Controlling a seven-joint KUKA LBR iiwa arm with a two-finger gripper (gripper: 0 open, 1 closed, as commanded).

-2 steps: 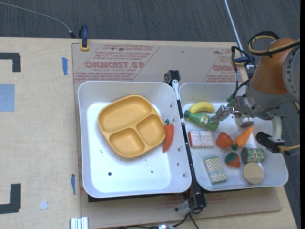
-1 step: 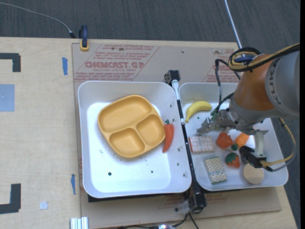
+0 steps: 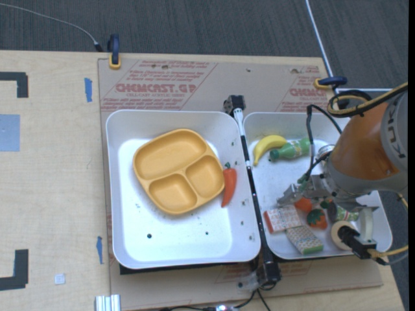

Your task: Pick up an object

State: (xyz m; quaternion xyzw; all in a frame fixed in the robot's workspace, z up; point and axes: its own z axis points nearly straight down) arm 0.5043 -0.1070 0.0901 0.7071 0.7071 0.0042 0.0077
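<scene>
Presently the hand [image 3: 299, 193] is lowered just above the red toy [image 3: 303, 205], though its grip cannot be told.

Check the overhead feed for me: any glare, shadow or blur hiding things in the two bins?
Camera view: even lighting, sharp focus across the left white plastic bin; a mild bright patch on its floor beside the yellow three-compartment plate; the grey and orange arm overhangs the right white bin, shading and hiding the small items beneath its gripper.
</scene>
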